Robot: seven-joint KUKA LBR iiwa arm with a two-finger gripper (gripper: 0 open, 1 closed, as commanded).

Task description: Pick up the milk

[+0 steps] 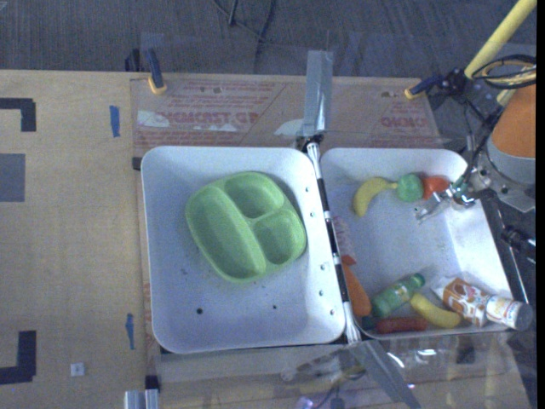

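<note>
A: Gripper (pixel 433 205) sat over the right bin (pixel 477 254), near its far right corner, just beside a red item (pixel 435 184) and green item (pixel 410 187). Grip state: could not tell.

B: Milk?

A: Milk carton (pixel 481 303) lay on its side by the bin's near right corner, well apart from the gripper. Green plate (pixel 245 225) occupied the left bin (pixel 170 313).

the round three-compartment plastic plate (pixel 246 225) lies in the left shallow bin (pixel 170 313); the printed milk carton (pixel 479 303) lies on its side in the right shallow bin's (pixel 409 244) near right corner.
</note>
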